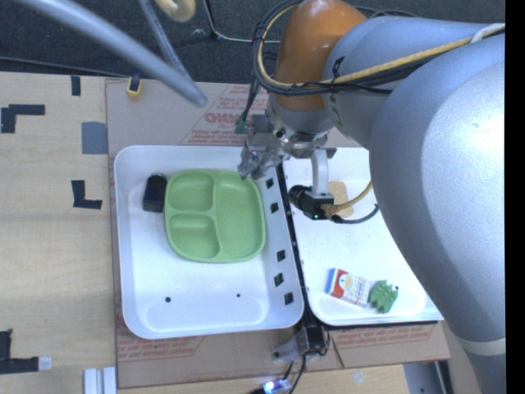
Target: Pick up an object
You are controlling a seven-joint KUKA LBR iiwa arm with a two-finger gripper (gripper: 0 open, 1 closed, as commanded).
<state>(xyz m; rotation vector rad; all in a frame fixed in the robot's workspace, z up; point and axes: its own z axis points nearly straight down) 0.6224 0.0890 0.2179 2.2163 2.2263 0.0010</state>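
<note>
The arm [443, 162] is a bulky, smooth, rounded grey casing with a glossy orange band [316, 48] above the wrist. Black and yellow cables loop around the band. Below it sits a smaller assembly of grey metal and black parts, the gripper [261, 161].

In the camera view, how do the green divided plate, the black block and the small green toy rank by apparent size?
1. Green divided plastic plate, clearly largest.
2. Black block and small green toy: they look alike in size, so I leave them unranked.

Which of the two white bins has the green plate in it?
The left bin: it holds the green plate. The right bin holds a small carton instead.
</note>
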